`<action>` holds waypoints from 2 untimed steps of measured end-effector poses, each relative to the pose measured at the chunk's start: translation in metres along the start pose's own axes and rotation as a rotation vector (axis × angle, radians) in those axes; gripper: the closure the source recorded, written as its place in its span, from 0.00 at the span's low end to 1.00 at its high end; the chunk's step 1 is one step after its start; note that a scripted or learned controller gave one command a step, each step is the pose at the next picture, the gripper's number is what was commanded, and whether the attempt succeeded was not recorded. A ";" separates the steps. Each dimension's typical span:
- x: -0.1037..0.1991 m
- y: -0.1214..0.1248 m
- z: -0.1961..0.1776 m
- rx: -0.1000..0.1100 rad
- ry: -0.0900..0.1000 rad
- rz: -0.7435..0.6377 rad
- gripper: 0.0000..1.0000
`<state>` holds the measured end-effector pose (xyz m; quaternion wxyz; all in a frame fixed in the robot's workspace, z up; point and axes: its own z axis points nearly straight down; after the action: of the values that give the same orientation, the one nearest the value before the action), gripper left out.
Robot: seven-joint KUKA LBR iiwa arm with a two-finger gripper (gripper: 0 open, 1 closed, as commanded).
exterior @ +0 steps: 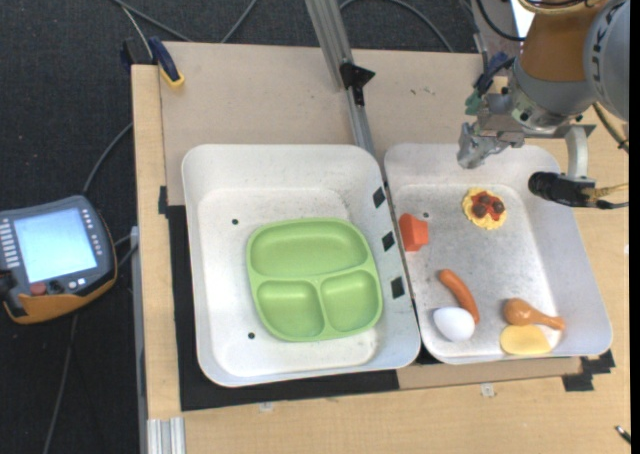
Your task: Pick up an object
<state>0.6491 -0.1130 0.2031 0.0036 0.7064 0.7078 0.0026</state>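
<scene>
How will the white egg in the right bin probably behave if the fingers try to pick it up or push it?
The egg looks smooth and rounded, so it may slip out of a pinch. With no flat side showing, it would likely roll if pushed. It lies against the lower end of the orange sausage, near the bin's front wall, so a push may move both.
</scene>
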 end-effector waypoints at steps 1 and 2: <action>0.000 0.001 -0.001 0.006 0.001 0.001 1.00; 0.045 -0.016 -0.009 0.010 0.004 -0.003 1.00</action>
<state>0.6332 -0.0684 0.2118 -0.0015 0.7054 0.7088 0.0006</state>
